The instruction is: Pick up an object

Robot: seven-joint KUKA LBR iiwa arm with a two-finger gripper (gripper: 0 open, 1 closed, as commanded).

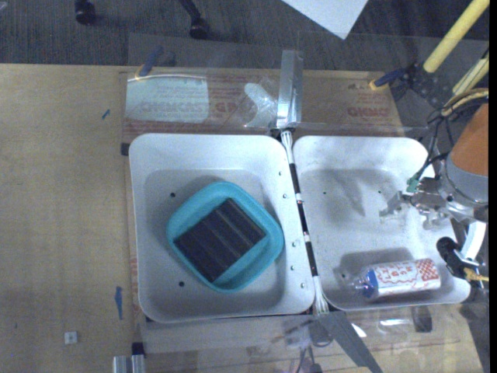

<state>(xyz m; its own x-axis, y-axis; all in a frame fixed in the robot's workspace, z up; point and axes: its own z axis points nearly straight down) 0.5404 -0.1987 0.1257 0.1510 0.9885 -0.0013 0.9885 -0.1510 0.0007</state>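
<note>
The arm reaches in over the right bin's [311, 231] right edge, its end effector [423, 200] low above the floor; its state cannot be told. A tube [400, 278] lies along that bin's near edge, apart from it.

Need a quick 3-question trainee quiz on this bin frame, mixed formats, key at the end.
1. True or false: the teal container lies in the right bin.
2. Multiple choice: the red-and-white tube lies
A. along the right bin's near wall
B. inside the teal container
C. on the bench outside both bins
3. Fill in: the arm's hand hovers over the ____ bin.

Key:
1. False. It lies in the left bin, with a dark ribbed block inside it.
2. A.
3. Right. It sits near that bin's right side, apart from the tube, which lies nearer the camera.
</note>
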